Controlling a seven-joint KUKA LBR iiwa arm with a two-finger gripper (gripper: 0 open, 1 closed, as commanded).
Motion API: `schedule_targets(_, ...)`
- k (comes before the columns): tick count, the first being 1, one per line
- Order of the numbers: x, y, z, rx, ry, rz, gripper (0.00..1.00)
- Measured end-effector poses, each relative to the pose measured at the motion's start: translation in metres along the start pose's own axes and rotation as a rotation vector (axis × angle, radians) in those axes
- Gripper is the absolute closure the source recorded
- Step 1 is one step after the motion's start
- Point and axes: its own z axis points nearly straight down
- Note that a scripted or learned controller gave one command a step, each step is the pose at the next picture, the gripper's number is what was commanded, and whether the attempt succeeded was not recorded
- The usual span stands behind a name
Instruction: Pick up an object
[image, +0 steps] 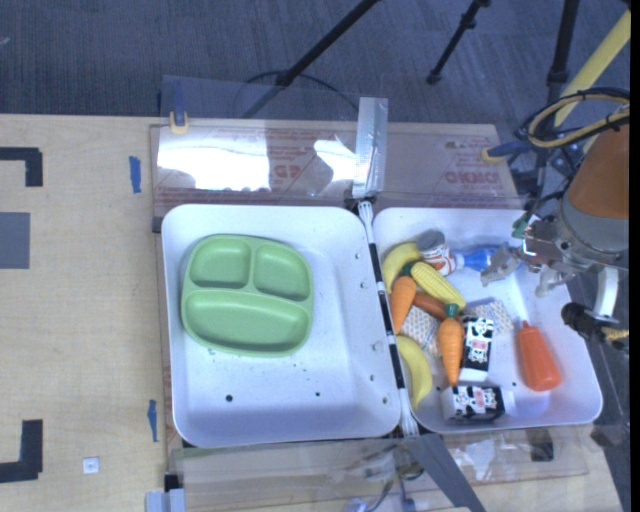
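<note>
The grey two-finger gripper (540, 262) hangs over the right white bin (585, 405), fingers spread and pinching nothing. Just below them, toward the near rim, lies the orange plastic bottle-shaped toy (537, 357), its long axis running roughly away from the fingers, apart from the piled toy vegetables (428, 300) farther left.

bins (330, 400): white plastic, showing smooth gloss | divided plate (246, 293): green plastic, appearing matt | bench (80, 300): pale wood, looking matt | toy carrot (451, 347): orange plastic, reading smooth
</note>
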Motion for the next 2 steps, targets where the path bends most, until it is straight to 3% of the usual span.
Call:
schedule_targets(1, 0.0, 0.0, 0.0, 0.0, 0.0, 0.0, 0.0)
schedule_targets(2, 0.03, -0.059, -0.03, -0.001, 0.0, 0.004, 0.0)
